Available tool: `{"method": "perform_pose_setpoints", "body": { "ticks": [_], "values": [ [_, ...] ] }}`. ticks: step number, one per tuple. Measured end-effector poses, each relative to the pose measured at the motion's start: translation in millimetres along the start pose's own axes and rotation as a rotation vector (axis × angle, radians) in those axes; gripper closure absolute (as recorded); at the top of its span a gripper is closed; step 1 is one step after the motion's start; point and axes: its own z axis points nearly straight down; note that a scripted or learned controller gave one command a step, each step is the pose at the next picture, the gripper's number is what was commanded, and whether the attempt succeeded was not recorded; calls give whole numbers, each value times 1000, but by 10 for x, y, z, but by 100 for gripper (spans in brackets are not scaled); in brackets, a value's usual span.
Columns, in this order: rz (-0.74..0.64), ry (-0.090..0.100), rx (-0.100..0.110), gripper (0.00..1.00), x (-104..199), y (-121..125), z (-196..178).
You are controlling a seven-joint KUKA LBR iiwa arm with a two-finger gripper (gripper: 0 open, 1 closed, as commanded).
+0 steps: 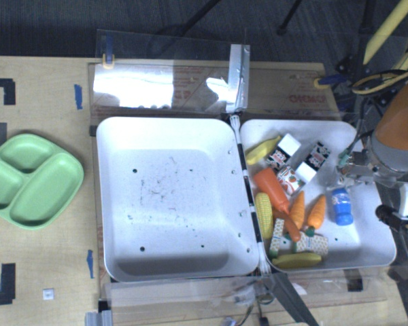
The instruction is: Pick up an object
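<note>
End effector (350, 163) sits at right edge of right bin (377, 243), arm entering from right; open or closed, you cannot tell. Nearest target: blue bottle (341, 206), just near-left of end effector, long axis running far-to-near, clear white floor around it. Orange carrot (316, 212) just left of bottle. Main clutter further left: corn (264, 212), yellow banana (262, 151), small cartons. Left bin (122, 141) bare. Green divided plate (31, 180) on bench (27, 263), far left, irrelevant.

Toys (292, 202) in right bin (374, 240)
</note>
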Motion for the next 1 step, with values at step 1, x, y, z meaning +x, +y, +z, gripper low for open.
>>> {"method": "perform_pose_setpoints", "body": {
  "ticks": [1],
  "values": [
    [-20,-4,3,100,437,564,-710]
  ]
}}
